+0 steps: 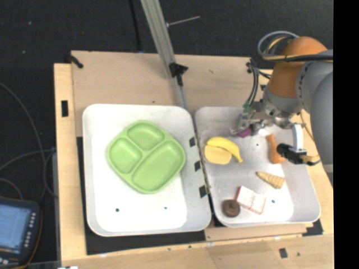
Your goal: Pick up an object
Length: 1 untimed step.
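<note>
Camera view, banana (222,151) near claw (245,126), seemingly apart

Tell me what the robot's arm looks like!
The arm is big, rounded and grey, with a bright orange band above its wrist. Thin grey and dark cables loop along it. At the end sits a small gripper of grey metal parts.

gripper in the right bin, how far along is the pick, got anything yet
Done: the arm has reached into the right bin, with the gripper low near its far edge. In hand: nothing visibly held; a purplish bit sits at its tip, too small to identify. Left: grasping and lifting. The banana, cone, brown disc and small box lie on the bin floor.
</note>
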Tool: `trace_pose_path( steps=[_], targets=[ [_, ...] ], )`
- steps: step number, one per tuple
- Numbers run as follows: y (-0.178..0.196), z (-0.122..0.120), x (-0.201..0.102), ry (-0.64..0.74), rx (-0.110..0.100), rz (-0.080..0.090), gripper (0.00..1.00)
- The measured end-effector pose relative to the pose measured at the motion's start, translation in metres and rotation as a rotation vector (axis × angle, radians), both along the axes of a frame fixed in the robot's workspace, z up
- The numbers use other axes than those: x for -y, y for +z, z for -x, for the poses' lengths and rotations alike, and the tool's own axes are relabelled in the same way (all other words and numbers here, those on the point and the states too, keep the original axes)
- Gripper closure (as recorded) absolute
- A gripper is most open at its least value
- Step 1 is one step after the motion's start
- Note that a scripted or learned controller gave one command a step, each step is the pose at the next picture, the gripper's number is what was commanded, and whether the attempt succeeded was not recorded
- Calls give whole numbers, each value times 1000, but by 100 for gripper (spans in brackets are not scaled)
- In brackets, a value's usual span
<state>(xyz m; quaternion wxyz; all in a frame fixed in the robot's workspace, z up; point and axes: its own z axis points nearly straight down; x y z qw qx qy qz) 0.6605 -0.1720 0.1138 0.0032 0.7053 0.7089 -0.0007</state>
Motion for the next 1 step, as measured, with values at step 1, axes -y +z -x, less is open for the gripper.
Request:
trace_pose_path(
  steps=[1],
  targets=[
    [62, -3, -6, -1, 5, -4, 100]
  ],
)
